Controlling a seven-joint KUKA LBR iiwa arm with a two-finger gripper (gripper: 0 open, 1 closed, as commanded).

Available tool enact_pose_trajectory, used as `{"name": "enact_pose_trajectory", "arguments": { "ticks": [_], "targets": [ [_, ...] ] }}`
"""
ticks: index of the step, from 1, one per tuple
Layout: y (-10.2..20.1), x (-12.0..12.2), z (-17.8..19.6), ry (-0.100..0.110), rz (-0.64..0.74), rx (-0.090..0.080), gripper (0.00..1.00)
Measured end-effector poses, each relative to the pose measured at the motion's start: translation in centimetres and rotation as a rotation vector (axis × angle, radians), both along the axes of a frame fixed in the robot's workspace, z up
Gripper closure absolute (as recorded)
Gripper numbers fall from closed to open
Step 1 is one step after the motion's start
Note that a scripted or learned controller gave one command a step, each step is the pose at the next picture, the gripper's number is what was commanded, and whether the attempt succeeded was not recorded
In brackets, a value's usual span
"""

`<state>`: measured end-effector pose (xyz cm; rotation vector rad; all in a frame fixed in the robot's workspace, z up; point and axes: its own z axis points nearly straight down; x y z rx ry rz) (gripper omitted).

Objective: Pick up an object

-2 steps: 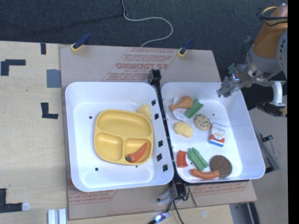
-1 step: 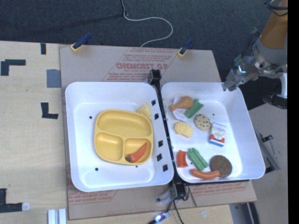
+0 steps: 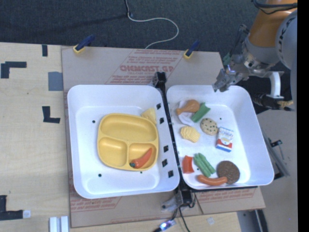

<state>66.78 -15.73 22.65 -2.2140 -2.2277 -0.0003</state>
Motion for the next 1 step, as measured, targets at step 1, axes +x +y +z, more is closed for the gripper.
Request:
{"name": "enact_pose_trajectory", "arguments": {
  "ticks": [1],
  "targets": [
    [4.79, -0.54, 0.72, 0.0, 0.0, 0.0, 1.0]
  ]
}}
